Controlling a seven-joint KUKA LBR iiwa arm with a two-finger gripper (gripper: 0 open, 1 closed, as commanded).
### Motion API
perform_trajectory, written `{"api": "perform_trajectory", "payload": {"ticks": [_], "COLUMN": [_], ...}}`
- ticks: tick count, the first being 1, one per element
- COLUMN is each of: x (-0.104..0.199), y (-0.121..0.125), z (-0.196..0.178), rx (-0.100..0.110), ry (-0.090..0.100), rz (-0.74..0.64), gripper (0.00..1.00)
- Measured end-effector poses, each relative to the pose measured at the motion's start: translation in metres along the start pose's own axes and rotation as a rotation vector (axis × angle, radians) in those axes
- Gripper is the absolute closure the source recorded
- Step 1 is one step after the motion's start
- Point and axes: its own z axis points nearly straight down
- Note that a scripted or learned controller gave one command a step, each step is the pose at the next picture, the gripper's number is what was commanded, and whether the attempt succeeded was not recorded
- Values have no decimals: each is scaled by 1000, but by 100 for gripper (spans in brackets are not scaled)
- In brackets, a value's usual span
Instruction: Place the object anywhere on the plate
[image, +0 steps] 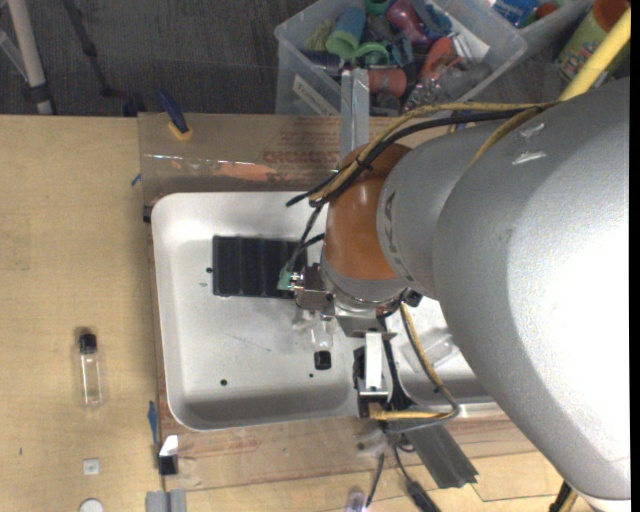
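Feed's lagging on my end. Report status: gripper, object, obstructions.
Gripper low over left bin, beside black plate. Small dark object at gripper tip; grasp unconfirmed. Arm covers right bin.

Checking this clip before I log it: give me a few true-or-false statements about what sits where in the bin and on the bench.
1. A black ridged plate lies in the white bin. True.
2. The black ridged plate lies on the wooden bench outside the white bin. False: it lies inside the bin, in the far half.
3. The gripper is over the white bin. True.
4. A clear vial stands inside the white bin. False: it lies on the wooden bench, left of the bin.
5. A small black object sits just below the gripper. True.
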Motion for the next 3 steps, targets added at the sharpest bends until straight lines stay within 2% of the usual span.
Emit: {"api": "perform_trajectory", "payload": {"ticks": [1, 2, 3], "x": [43, 82, 83], "y": [-56, -11, 4], "z": [19, -62, 45], "rx": [2, -4, -2], "ry": [-1, 1, 1], "rz": [748, 129, 351], "gripper": [100, 100, 100]}}
